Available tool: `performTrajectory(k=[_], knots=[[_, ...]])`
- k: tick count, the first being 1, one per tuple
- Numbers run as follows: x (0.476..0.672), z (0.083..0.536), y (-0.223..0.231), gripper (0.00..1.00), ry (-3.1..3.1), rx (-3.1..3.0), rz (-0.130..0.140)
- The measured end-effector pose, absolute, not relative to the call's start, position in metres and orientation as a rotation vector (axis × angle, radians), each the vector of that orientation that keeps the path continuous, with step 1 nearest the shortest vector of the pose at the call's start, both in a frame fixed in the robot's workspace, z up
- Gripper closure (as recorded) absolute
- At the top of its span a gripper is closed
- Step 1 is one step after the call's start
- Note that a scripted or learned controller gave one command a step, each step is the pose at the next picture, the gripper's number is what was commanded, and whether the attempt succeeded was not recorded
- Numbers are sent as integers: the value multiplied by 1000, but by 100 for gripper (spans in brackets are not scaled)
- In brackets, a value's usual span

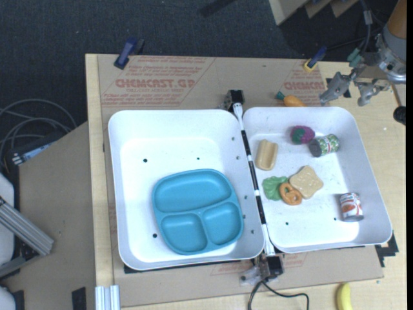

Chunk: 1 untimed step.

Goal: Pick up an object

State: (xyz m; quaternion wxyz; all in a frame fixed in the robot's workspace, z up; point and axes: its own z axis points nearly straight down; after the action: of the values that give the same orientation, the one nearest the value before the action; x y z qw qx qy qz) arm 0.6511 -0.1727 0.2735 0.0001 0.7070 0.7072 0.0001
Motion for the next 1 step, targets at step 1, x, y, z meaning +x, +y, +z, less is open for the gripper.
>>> performTrajectory(k=[1], knots=[[636,149,-153,0,2224,2224,-3]])
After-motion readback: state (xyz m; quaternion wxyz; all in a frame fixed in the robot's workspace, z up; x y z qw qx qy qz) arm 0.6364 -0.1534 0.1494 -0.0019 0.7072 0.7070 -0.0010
